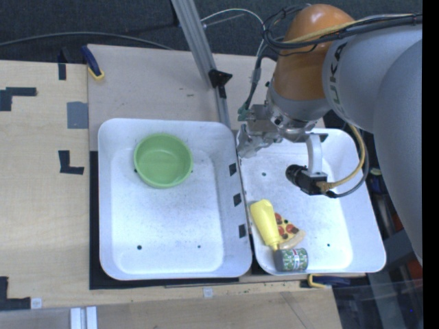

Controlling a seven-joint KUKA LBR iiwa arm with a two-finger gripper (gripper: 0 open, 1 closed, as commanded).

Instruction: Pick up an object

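Progress is being judged as slight: nothing is being carried yet. The grey two-finger gripper [251, 142] is being held over the right white bin's [343, 245] upper left corner; its grip state cannot be told. The yellow plastic bottle [266, 223], pizza-slice toy [291, 230] and small green can [293, 259] are lying untouched near the lower edge.

Bowl [163, 160] in left bin [110, 204]; bottle [265, 223] in right.

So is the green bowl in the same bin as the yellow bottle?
No, the green bowl sits in the left bin; the yellow bottle lies in the right bin.
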